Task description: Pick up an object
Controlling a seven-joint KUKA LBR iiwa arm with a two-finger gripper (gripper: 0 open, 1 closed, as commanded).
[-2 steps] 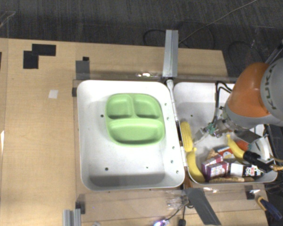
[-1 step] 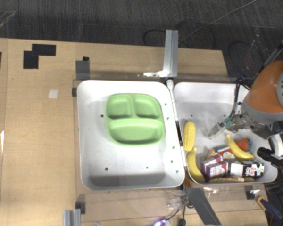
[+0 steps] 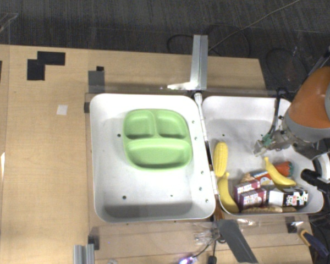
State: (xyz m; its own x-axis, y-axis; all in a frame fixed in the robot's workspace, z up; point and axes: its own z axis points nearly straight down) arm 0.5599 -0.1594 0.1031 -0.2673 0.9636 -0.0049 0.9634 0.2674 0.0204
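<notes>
Nearest, along the front wall of the right bin (image 3: 247, 110), a row of dark snack packages (image 3: 269, 196) is seen lying on their sides, with white and red printing, one partly stacked on another. At the left end of that row, a banana (image 3: 226, 196) is laid close to the bin's left wall, and a corn cob (image 3: 221, 158) is placed just behind it, upright along the same wall, the two nearly touching end to end. A second, smaller banana (image 3: 278, 174) is seen just behind the packages, with a small red object (image 3: 285, 167) lying against it; what that object is cannot be made out. Just beyond this banana, the gripper (image 3: 269, 142) is positioned low over the bare floor of the bin, near the banana but apart from it. Nothing is seen between its fingers, and how far they are parted cannot be told from this angle. The arm (image 3: 313, 106) is extended in from the right, its orange band above the wrist. In the left bin (image 3: 107, 164), a green divided plate (image 3: 157, 137) is set toward the far half, with three compartments.
</notes>
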